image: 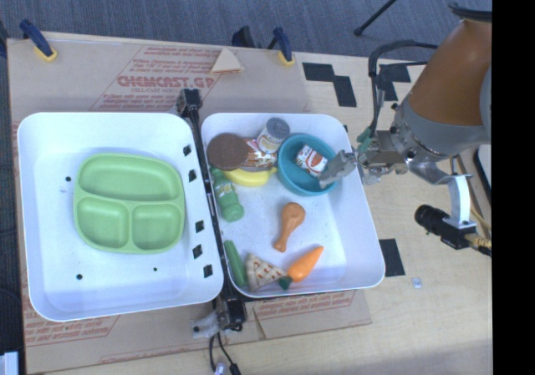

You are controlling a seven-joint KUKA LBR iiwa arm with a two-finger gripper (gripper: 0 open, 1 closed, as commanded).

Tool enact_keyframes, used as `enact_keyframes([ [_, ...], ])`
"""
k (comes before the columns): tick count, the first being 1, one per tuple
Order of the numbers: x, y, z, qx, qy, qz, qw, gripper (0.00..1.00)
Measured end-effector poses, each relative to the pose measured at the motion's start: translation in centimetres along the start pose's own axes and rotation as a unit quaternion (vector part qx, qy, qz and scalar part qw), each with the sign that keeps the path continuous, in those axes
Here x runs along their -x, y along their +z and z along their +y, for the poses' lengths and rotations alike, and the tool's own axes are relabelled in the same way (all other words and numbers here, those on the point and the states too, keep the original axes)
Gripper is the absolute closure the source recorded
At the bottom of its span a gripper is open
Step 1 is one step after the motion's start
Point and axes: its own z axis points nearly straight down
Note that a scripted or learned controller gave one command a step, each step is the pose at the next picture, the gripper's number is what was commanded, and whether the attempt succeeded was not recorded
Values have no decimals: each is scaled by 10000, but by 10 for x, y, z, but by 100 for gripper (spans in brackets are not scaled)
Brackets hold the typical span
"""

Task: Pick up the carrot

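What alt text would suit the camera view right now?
An orange toy carrot lies near the front of the right white bin, while the grey gripper hovers over a blue bowl at the bin's back. The left white bin holds a green divided plate.

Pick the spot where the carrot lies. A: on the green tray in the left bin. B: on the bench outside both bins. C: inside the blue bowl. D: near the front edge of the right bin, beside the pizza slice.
D: the carrot lies in the right bin near its front edge, beside the pizza slice.
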Motion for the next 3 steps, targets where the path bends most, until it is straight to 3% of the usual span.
enact_keyframes([
  [1, 20, 197, -34, 17, -421, 3, 9991, 0],
  [2, 20, 188, -35, -28, -502, 8, 9987, 100],
  [3, 20, 179, -35, -60, -574, 8, 9983, 100],
])
